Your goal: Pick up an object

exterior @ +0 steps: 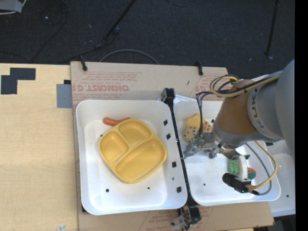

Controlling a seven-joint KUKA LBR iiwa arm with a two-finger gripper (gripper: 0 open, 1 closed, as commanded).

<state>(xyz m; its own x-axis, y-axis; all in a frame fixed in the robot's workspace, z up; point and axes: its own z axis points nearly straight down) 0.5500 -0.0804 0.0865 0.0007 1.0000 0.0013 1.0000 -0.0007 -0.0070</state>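
The gripper [191,146] hung low in the right bin [211,196], close to the divider in the middle of the frame. Whether it stood wide or narrow could not be told from this slant, and nothing showed as held in it.

The likeliest target was the yellow wedge [193,121], just above the gripper in the frame, in the bin's upper left corner. It was pale, dotted with holes like toy cheese, and a tan piece [207,126] lay against its right side. It looked light and stiff, probably hollow plastic or foam, so weight should be no trouble. Slipping could be: a wedge's slanted faces tend to squeeze out of a pinch. The better hold would be across its two flat, parallel sides rather than over the taper. The corner walls and the tan neighbour left little room, so a closing grip might nudge it instead of catching it.

In the left bin [91,186] lay a yellow plate [132,150], broad and smooth, awkward for a pinch except at the rim. An orange thing [114,121] peeked from behind its upper edge.
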